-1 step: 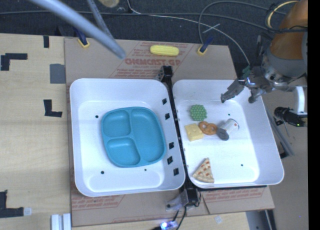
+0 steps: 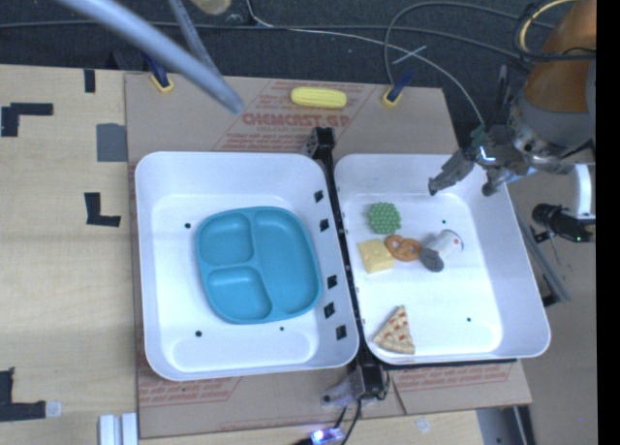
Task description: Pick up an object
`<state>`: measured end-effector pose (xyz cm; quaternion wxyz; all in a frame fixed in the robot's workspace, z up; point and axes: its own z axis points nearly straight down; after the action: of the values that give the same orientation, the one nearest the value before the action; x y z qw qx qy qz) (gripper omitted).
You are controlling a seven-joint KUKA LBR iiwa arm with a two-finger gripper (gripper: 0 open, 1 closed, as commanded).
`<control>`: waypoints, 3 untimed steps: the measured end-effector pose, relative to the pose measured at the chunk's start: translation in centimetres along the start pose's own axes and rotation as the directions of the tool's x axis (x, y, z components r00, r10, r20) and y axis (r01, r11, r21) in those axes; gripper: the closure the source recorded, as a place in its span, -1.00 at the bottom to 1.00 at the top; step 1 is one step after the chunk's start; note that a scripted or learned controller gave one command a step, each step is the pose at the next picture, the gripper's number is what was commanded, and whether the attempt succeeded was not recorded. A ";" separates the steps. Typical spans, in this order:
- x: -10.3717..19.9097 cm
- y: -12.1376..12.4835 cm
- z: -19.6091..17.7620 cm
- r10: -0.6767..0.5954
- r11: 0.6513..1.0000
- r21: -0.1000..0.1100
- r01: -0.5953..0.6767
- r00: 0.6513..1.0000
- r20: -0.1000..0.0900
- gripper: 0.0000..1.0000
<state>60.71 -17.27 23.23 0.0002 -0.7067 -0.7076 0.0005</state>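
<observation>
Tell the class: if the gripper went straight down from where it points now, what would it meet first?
Probably bare floor of the right bin; the gripper hangs above its upper-right part, apart from the food pieces. Depth is unclear.

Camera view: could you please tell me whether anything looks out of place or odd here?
One thing: a yellow banana-like item lies on the cardboard behind the bins, outside both. The other food pieces sit in the right bin, and the blue tray sits slightly askew in the left bin.
</observation>
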 end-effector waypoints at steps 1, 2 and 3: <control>-0.7 0.3 4.8 0.000 1.000 0.004 0.000 1.000 0.000 -1.00; -0.9 -0.4 11.0 0.000 1.000 0.006 0.000 1.000 -0.001 -1.00; -0.9 -0.3 14.7 0.001 1.000 -0.003 -0.001 1.000 0.002 -1.00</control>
<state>60.38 -18.13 8.51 -0.0014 -0.7069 -0.7073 0.0000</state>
